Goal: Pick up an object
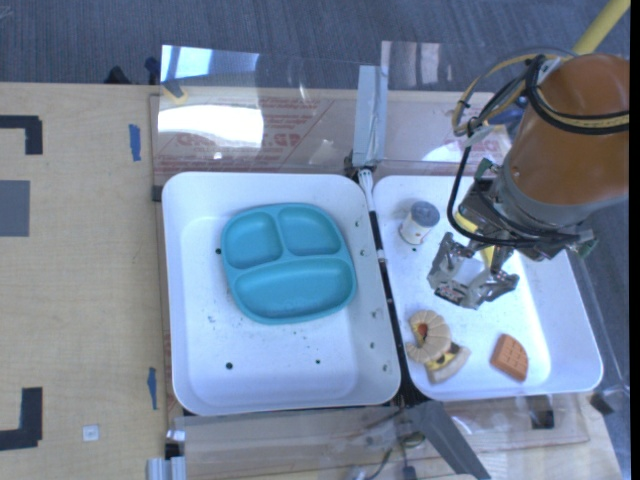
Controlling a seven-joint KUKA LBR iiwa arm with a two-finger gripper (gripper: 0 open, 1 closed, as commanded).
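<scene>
Overhead, gripper (470, 286) (fingers parted, holding nothing) above right bin (560, 318), no legible labels on small bottle (418, 222).

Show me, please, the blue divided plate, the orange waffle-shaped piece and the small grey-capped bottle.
Blue divided plate (288, 264), camera view, its large lower compartment.
Orange waffle-shaped piece (510, 356), camera view, its centre.
Small grey-capped bottle (418, 222), camera view, its body.

Bins: two white bins, left bin (190, 368), right bin (570, 358)
Divided plates: one, blue (288, 263), in left bin
Small bottles: one (417, 221), right bin's far left corner
Toy food pieces: two, sandwich-like (436, 343), waffle-like (510, 356), near edge
</scene>
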